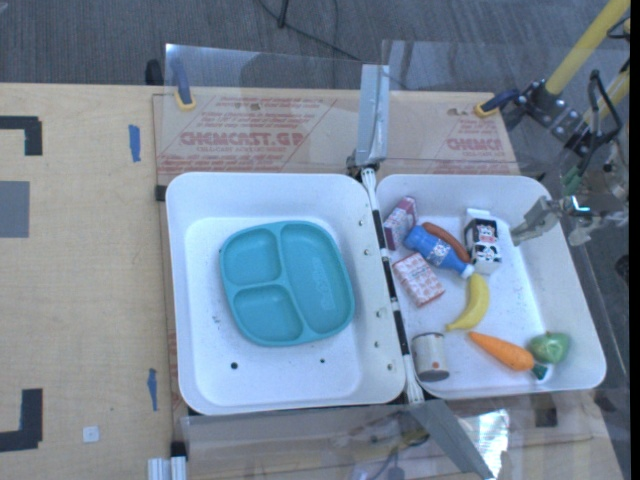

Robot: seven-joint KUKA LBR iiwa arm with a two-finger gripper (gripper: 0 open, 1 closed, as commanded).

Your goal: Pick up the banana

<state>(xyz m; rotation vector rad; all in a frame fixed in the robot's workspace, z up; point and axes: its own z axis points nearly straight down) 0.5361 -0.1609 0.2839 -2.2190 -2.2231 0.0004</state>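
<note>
The yellow banana (472, 304) lies curved in the middle of the right bin (585, 298), between a red-and-white packet (418, 279) and an orange carrot (504, 352). My gripper (524, 228) hangs at the right bin's upper right, over its rim area. It is above and to the right of the banana and well apart from it, just right of a small cow-print carton (484, 240). Nothing shows held in it.
The right bin also holds a blue bottle (438, 251), a sausage (446, 236), a pink carton (400, 215), a tin can (431, 356) and a green item (550, 346). A teal divided plate (288, 283) sits in the left bin (190, 268).
</note>
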